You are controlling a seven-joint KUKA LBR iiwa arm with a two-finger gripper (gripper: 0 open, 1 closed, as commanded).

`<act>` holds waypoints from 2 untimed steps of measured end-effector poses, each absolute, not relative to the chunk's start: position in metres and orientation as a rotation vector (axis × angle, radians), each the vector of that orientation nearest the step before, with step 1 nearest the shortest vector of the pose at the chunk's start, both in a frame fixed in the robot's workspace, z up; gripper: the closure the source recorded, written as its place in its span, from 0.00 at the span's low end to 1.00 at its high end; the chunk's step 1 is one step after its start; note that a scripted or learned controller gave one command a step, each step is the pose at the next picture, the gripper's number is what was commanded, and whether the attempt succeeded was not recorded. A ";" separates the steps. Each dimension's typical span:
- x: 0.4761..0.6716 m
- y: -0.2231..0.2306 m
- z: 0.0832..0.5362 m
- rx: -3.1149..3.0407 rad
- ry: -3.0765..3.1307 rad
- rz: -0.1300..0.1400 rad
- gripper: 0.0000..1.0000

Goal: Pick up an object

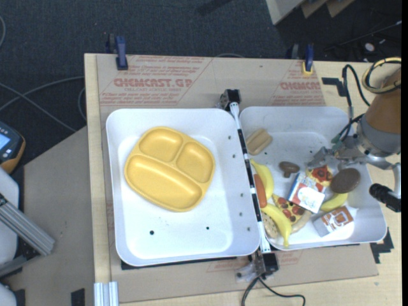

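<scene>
Gripper point(325, 157) is being positioned low over the right bin point(284, 116) — whether anything is being gripped cannot be told. The small carton point(308, 192) is lying just below-left of it, long axis diagonal — 1 short drop away.

right bin point(280, 116) cluttered (front half), back open

A single fixed camera looks down from above at a slant; both white bins point(121, 171) sit mid-frame on the bench point(191, 81); dark floor fills the top edge.
</scene>
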State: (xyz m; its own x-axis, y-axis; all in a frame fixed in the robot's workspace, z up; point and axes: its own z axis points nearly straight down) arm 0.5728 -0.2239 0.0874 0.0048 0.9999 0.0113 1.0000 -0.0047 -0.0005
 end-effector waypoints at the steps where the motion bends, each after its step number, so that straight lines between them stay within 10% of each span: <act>1: 0.650 -0.217 0.178 -2.226 -2.237 -0.011 0.00; 2: 0.564 -0.176 0.095 -2.215 -2.212 0.007 0.00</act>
